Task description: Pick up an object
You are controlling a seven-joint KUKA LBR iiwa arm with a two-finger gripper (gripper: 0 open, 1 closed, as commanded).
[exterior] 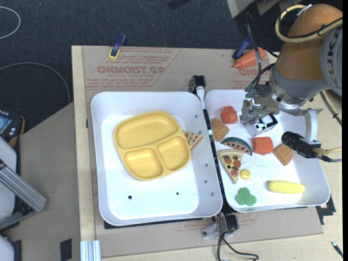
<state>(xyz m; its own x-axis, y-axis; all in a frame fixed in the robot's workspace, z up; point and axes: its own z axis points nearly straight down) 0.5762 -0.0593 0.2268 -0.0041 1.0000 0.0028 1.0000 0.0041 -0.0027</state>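
Note:
The right bin point(318, 173) holds several toy foods: a red piece point(228, 115), a tan cookie point(219, 129), a watermelon slice point(237, 144), a pizza slice point(231, 162), a fried egg point(246, 174), green broccoli point(245, 197), yellow corn point(286, 187), a red block point(262, 145) and a brown cracker point(283, 155). My gripper point(253, 115) hangs low over the back of this bin, between the red piece and a small black-and-white item point(265, 124) that lies right beside it. Nothing shows clearly between its fingers.
The left bin point(103, 145) carries a yellow divided plate point(152, 144) with a waffle piece point(193, 140) at its right edge. A black fitting with a cable point(296, 142) reaches over the right bin's right side. An orange clamp point(249, 59) and a blue one point(116, 46) sit on the board's back edge.

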